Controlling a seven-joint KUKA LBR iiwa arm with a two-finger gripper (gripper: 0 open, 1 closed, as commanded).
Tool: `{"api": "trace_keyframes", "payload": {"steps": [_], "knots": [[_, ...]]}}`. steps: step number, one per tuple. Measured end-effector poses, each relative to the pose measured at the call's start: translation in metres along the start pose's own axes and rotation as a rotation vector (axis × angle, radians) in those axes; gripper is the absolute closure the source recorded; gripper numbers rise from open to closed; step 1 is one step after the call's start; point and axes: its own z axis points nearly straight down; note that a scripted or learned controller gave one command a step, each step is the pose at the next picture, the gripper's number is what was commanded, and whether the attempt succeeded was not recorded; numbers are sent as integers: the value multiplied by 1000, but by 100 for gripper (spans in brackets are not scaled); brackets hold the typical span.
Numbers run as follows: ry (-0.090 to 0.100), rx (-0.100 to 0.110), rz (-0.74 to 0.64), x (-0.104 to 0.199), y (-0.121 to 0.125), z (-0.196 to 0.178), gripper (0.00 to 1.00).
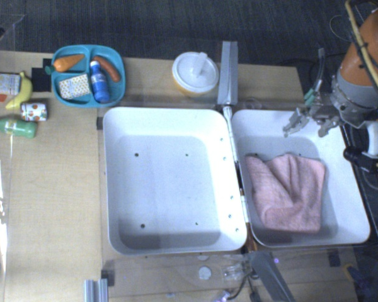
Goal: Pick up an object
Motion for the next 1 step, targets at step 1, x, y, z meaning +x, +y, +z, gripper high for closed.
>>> {"api": "trace_keyframes", "payload": {"steps": [1], "knots": [[0,1,-147,9,-32,126,0]]}}
